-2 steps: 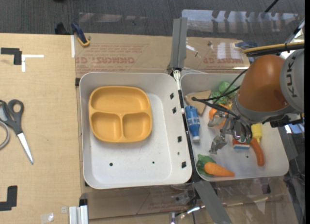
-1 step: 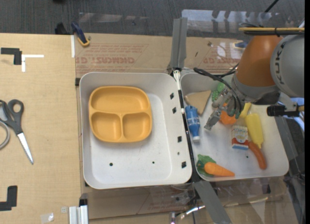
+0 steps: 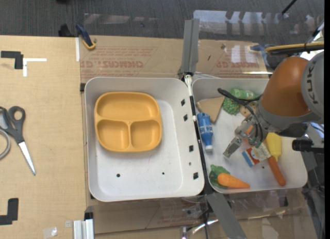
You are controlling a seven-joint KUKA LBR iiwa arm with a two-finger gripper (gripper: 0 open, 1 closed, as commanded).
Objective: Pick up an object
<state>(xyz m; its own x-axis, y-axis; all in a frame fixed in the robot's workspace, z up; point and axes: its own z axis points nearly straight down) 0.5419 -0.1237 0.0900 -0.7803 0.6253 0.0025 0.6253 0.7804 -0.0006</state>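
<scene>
Two-finger gripper [image 3: 233, 148] was seen over the right white bin [image 3: 294, 181], fingers slightly parted, nothing held, blue tube [image 3: 205, 131] just left, orange plastic carrot [image 3: 233, 181] below.

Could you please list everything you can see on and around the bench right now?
bins: 2, white, side by side mid-bench
plate: 1, yellow, three compartments, upper part of left bin
tube: 1, blue, left side of right bin
carrot: 1, orange with green top, front of right bin
green toy: 1, back of right bin
tan piece: 1, back left of right bin
yellow toy: 1, right side of right bin, beside the gripper
orange stick: 1, front right of right bin
scissors: 1, grey handles, bench far left
arm: 1, grey with orange band, over right bin
gripper: 1, low over middle of right bin
</scene>
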